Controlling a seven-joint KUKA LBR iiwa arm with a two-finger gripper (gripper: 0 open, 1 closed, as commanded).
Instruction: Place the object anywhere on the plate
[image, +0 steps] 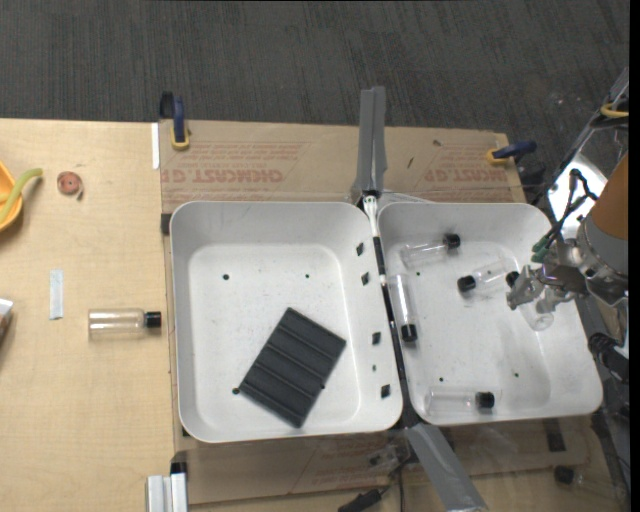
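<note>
White right bin (590, 395), fingers (527, 292) over clear vial (484, 279), spread unclear, dark plate (293, 366) left.

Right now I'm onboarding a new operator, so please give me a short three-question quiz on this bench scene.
1. True or false: the dark ribbed plate lies in the right bin.
2. Multiple choice: the arm's jaws hang over A) the left bin, B) the right bin, C) the bare bench.
3. Fill in the blank: the clear vials in the right bin have ___ caps.

Key: 1 false, it lies in the left bin; 2 B; 3 black.
</note>
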